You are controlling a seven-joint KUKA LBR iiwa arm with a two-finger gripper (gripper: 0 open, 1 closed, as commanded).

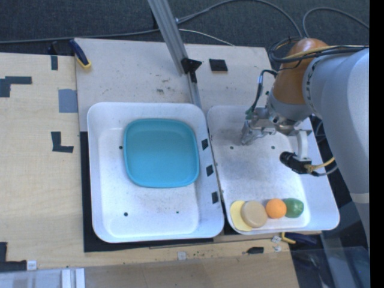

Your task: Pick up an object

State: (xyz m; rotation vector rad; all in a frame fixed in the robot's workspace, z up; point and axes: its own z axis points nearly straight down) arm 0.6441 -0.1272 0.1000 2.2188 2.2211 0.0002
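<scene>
Two white bins sit side by side as the gripper [249,135] hovers low over the right bin [264,173], its fingers close together and holding nothing, well apart from the orange ball [276,209] lined up with other small objects along the near wall.

A plate [161,152] lies in the left bin [102,179]; 4 items line the right bin's [264,173] near edge.
</scene>
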